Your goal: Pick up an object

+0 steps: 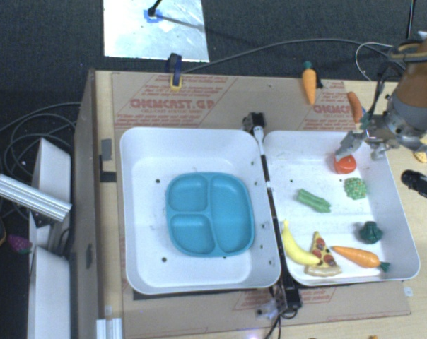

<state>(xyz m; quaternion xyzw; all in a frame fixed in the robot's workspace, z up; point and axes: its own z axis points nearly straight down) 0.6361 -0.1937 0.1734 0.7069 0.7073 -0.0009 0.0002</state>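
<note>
The gripper point(363, 141) hovers over the right bin's point(406, 217) far end, jaws spread and empty, just above the tomato point(345, 164). Being round, the tomato could roll or squirt away if the jaws close off-centre.

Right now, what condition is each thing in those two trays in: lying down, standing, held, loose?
Blue divided plate: flat in the left bin, nothing on it.
Tomato: loose in the right bin, just below the gripper.
Green pod: lying flat.
Light green broccoli: loose.
Dark green piece: loose.
Banana: lying, touching the pizza slice.
Carrot: lying flat.
</note>
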